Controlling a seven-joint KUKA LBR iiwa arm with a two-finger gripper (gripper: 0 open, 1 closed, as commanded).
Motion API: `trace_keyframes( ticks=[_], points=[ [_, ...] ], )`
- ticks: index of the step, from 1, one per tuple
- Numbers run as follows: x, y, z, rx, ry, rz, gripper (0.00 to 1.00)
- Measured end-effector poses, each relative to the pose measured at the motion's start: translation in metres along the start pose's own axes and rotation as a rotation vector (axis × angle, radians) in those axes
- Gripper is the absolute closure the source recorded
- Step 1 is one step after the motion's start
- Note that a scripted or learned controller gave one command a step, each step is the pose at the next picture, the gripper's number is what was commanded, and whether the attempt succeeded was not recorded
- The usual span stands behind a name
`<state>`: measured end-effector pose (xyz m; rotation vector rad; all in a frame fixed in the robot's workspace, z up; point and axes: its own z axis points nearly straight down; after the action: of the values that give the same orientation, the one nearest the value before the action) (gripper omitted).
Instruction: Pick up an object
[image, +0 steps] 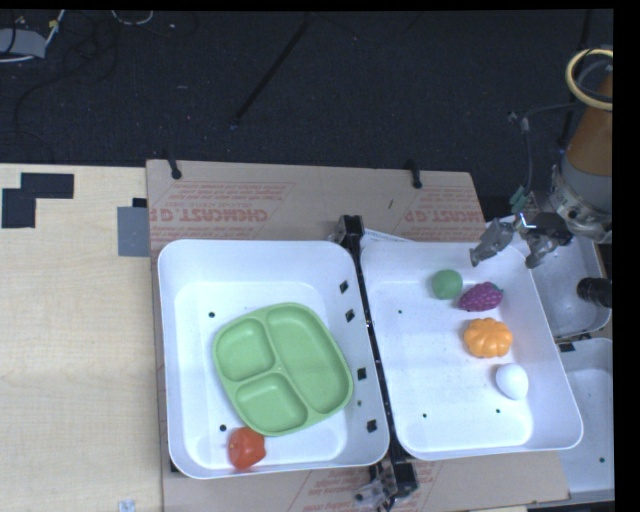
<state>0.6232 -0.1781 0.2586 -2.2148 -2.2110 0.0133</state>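
From my remote seat I see the two-finger gripper (520, 242) hanging over the far right corner of the right-hand white bin (440, 425), its fingers spread apart with nothing between them. The likely targets sit close together along that bin's right side: a small green ball (447, 284), a purple grape-cluster toy (481, 296) touching or just beside it, an orange pumpkin-shaped toy (487, 338) below those, and a white egg (511, 381) nearest the front. The left-hand white bin (190, 290) holds a green sectioned plastic plate (282, 368) and a red tomato-like toy (245, 447) at its front edge. My worry is the crowding: if I come down on the ball or the grapes, a finger may land on the neighbour and knock one aside. The ball and egg are round and smooth, so I judge they could squirt out of a closing pinch. The bin's right wall is near, too, and could foul a finger.
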Motion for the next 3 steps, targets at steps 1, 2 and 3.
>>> trace_keyframes(
  ticks=[1, 2, 3],
  points=[
    [0.000, 0.002, -0.008, -0.014, -0.003, -0.002, 0.00],
    [0.003, -0.002, 0.056, -0.006, -0.001, -0.002, 0.00],
    [0.007, -0.001, 0.099, -0.009, -0.001, -0.003, 0.00]
  ],
)
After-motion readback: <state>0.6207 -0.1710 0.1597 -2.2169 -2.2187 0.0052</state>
